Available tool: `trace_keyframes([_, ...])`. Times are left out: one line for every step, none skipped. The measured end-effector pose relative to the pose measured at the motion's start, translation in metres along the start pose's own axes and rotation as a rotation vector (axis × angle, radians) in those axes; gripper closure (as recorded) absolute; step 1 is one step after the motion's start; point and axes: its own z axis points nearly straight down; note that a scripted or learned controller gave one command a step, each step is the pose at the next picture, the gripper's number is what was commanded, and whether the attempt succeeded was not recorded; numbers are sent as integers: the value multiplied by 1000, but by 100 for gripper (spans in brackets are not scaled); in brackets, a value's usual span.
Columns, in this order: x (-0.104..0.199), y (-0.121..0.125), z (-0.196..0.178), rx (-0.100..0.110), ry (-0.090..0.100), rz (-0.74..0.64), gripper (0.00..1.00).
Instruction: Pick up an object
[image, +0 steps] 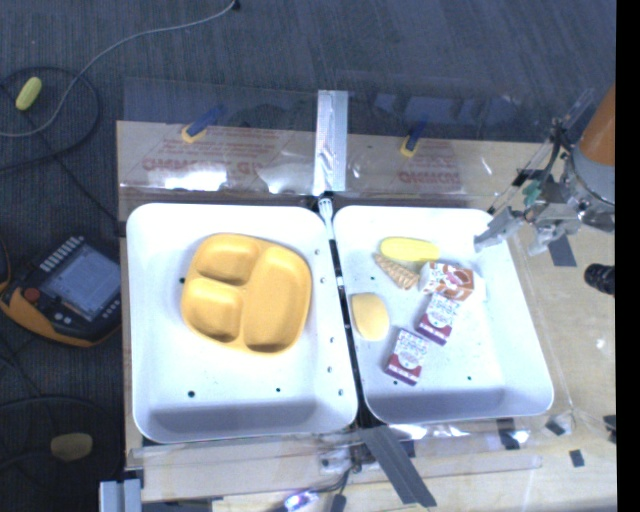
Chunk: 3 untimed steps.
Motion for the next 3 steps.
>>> trace_keyframes([22, 28, 127, -2, -1, -15, 0])
trace_keyframes([31, -4, 154, -12, -7, -121, 0])
trace_keyframes([32, -3, 143, -16, -4, -120, 100])
